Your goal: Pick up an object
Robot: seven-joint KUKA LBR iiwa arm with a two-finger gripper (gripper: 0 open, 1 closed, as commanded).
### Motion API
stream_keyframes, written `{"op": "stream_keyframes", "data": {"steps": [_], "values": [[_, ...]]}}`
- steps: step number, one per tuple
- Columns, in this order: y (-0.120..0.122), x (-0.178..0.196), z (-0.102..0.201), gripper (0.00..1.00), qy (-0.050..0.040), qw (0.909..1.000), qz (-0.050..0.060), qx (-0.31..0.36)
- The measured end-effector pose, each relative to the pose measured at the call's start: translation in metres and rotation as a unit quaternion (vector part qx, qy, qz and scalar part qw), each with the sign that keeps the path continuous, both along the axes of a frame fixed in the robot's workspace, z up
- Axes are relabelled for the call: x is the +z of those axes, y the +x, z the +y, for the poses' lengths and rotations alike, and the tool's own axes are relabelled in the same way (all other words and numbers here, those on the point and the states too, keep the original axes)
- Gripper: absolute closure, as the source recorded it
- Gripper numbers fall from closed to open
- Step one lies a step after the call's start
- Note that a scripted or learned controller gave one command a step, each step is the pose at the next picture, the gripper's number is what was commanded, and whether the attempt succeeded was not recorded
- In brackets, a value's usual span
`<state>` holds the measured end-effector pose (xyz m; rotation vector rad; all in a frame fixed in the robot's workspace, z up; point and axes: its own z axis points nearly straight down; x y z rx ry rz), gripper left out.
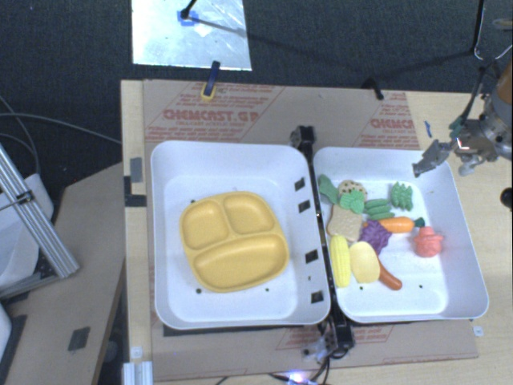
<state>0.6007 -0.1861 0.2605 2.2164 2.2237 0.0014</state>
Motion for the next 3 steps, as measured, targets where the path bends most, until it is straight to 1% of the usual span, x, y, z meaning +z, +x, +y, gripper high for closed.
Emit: {"op": "stream_keyframes", "data": {"steps": [1, 2, 3], "values": [[-0.042, -0.087, 0.019, 0.0, 0.0021, 1.0, 0.005, -0.001], [-0.077, -0.151, 0.1, 0.0, 0.0016, 1.0, 0.002, 0.002], [-0.116, -0.177, 0.062, 0.0, 0.0009, 1.0, 0.002, -0.003]]}}
